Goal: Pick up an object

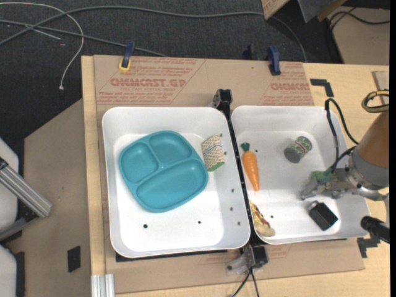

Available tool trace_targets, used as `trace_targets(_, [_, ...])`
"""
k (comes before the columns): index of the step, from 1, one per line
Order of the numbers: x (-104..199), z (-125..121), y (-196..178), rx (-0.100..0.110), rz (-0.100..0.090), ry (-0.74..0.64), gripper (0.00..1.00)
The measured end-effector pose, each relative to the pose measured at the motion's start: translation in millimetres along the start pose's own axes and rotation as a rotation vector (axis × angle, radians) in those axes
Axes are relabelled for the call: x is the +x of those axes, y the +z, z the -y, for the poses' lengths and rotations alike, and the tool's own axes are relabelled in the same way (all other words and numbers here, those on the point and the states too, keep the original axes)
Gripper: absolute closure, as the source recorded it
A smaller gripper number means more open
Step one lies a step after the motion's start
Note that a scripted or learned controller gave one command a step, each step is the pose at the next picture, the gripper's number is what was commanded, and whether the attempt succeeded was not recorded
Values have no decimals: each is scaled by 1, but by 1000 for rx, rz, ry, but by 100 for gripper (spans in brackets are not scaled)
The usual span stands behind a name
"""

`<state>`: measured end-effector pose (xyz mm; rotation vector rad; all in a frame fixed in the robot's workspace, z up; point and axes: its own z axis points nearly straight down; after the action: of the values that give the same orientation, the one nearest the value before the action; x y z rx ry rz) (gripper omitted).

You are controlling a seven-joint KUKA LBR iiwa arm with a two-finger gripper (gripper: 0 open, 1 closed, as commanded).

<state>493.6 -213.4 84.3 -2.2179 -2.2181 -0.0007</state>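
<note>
Two grey fingers spread apart mark the gripper (313, 187), low in the right bin (272, 117) with nothing between them. Nearest lies a black block (323, 215), just beside; a can (298, 149) and carrot (250, 169) lie farther off, so the block looks likeliest.

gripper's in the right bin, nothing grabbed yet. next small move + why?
Probably ease down and toward the black block. It lies on the floor of the right bin just below the gripper in the view, nearest of the objects. The small can and toy carrot sit farther off.
</note>
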Motion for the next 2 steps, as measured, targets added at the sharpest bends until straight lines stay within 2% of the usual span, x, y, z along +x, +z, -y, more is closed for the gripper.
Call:
trace_targets(1, [0,0,-11,-2,1,0,100])
trace_targets(2, [-1,-10,-71,-9,6,-1,100])
